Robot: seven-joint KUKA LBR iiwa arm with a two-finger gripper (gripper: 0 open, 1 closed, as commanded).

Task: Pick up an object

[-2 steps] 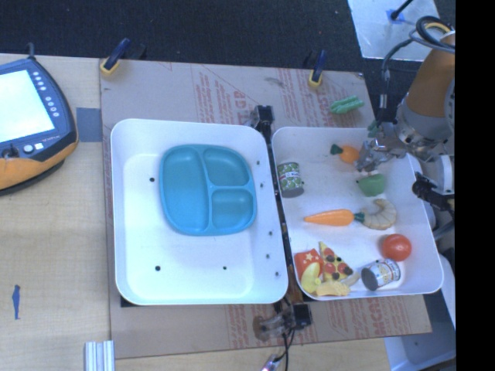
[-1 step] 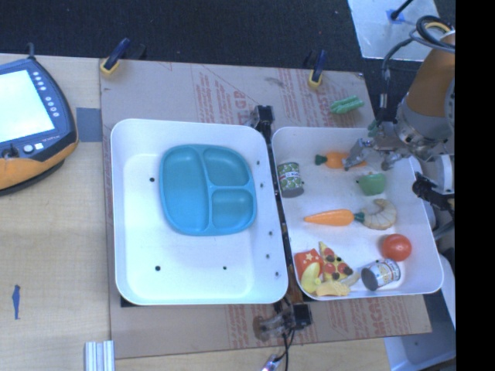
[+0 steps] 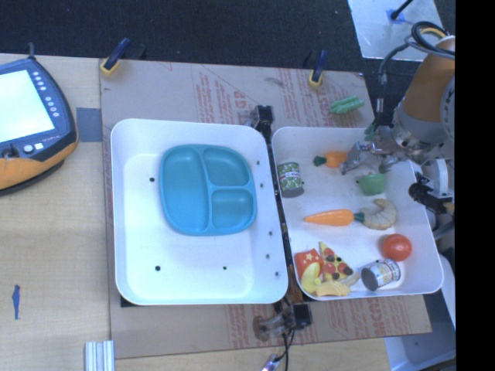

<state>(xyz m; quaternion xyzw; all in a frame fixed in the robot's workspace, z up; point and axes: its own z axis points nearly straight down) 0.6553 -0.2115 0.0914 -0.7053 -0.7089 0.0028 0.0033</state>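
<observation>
We look down on a robotics lab: a teach pendant (image 3: 31, 122) rests on the wooden table (image 3: 54, 246), clamps (image 3: 116, 55) pin cardboard sheeting (image 3: 224, 95) beneath two white bins (image 3: 124, 207), and plastic toy food (image 3: 331, 218) fills one.

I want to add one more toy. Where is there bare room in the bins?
Left bin: bare floor below the blue plate, and left of it. Right bin: crowded; a small gap between the carrot and the pizza slice.
</observation>
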